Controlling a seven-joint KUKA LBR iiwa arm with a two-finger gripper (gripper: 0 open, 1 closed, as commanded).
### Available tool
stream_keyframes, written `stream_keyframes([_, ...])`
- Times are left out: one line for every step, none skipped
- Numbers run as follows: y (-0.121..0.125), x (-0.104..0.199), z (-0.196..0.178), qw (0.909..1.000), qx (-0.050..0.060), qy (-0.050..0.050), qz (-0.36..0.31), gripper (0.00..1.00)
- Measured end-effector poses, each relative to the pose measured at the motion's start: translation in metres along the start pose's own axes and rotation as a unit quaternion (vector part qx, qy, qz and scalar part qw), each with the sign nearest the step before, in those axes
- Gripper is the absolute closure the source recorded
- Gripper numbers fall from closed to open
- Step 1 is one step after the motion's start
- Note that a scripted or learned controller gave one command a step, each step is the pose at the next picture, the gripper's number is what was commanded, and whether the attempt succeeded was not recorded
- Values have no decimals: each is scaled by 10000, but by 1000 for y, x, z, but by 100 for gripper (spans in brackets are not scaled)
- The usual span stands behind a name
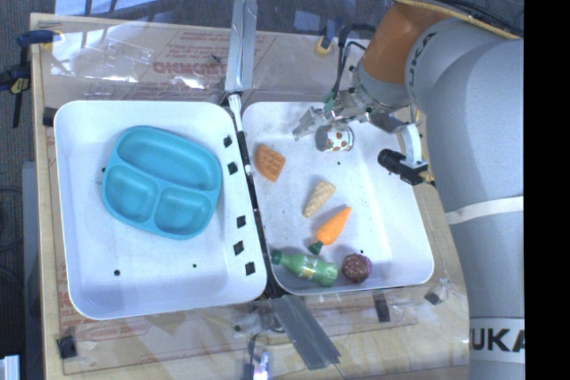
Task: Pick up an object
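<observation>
Overhead view of the bench. We see the left bin (pixel 80 280) holding a blue three-compartment tray (pixel 162 181). The right bin (pixel 405 231) holds an orange wedge-shaped piece (pixel 270 162), a pale corn cob (pixel 318 198), a carrot (pixel 331 226), a green bottle (pixel 307 267) lying on its side and a dark red ball (pixel 355 267). The gripper (pixel 331 131) sits at the far edge of the right bin, directly over a small white spotted object (pixel 337 139). We cannot tell whether the jaws are apart or closed, nor, at this resolution, whether they grasp that object.
</observation>
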State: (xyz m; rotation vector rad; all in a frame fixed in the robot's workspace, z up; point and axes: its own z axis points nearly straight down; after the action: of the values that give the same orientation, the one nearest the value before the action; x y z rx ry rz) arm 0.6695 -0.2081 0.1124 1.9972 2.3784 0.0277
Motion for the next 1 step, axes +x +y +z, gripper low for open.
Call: stream_keyframes([-28,5,20,9992,194,91,-350,0])
